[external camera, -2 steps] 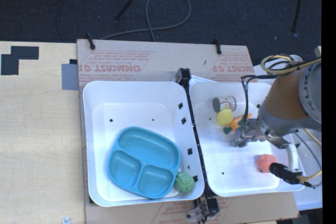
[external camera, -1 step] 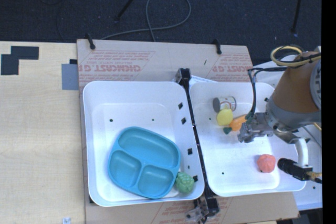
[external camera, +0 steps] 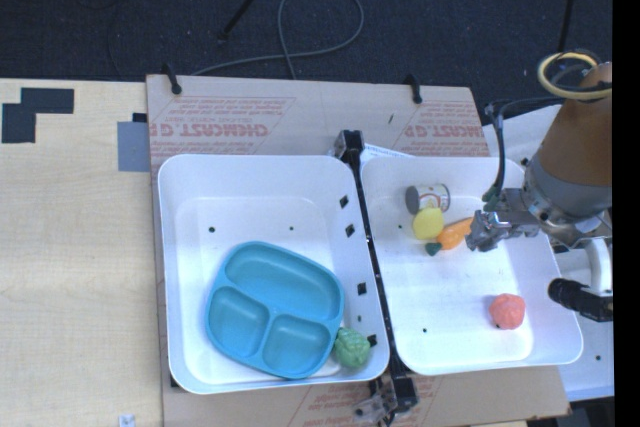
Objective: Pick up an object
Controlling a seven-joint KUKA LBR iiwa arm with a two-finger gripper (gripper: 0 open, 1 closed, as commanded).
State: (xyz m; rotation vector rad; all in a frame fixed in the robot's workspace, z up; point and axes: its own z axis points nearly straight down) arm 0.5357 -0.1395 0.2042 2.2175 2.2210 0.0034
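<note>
The pincer (external camera: 483, 233) stands low in the right bin (external camera: 540, 350), near that bin's right wall and about midway along it. The arm (external camera: 580, 150) enters from the right, above it.

The nearest candidate is the orange piece (external camera: 456, 234), which lies just to the left of the pincer, touching it or very nearly so. Its long axis runs roughly left to right with a slight tilt, the right end higher and pointing toward the pincer. The view does not resolve whether this piece sits between the pincer's tips or merely beside them, so a hold cannot be confirmed, and how far the pincer is open cannot be told.

A yellow ball (external camera: 428, 223) touches the orange piece on its left side. A grey piece (external camera: 412, 200) lies just behind the ball.

A red ball (external camera: 507, 311) lies apart from the others, toward the front right corner of the right bin.

The left bin (external camera: 185, 205) carries a blue tray (external camera: 274, 308) and a green ball (external camera: 352, 348) at its front right corner.

Judgement: the coming move turns on the orange piece lying directly leftward of the pincer.
</note>
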